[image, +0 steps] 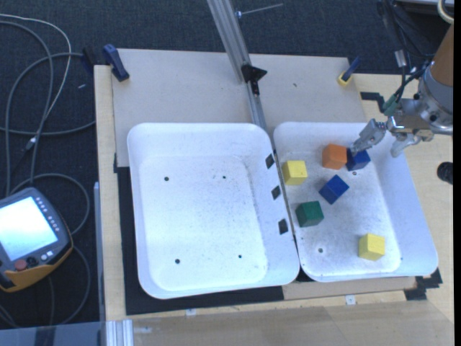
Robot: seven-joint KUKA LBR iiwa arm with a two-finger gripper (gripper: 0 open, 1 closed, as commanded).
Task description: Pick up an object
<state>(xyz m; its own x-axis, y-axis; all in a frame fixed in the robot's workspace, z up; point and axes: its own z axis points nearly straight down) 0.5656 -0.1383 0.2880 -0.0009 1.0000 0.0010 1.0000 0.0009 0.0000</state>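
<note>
My gripper (pixel 378 148) hangs over the upper right part of the right bin (pixel 412 193), open, with bare bin floor between its fingertips. Its left finger (pixel 366 137) ends right above a small blue block (pixel 359 160), which sits against an orange block (pixel 333 156). Whether the finger touches the blue block, I cannot tell. Further into the right bin lie a yellow block (pixel 294 171), a second blue block (pixel 333 189), a green block (pixel 310 213) and another yellow block (pixel 372 246).
The left bin (pixel 144 150) stands beside the right one. A metal pole (pixel 229 31) slants up from the gap between the bins. Clamps (pixel 115 62) sit at the board's back corners. A teach pendant (pixel 29 236) and cables lie on the floor at left.
</note>
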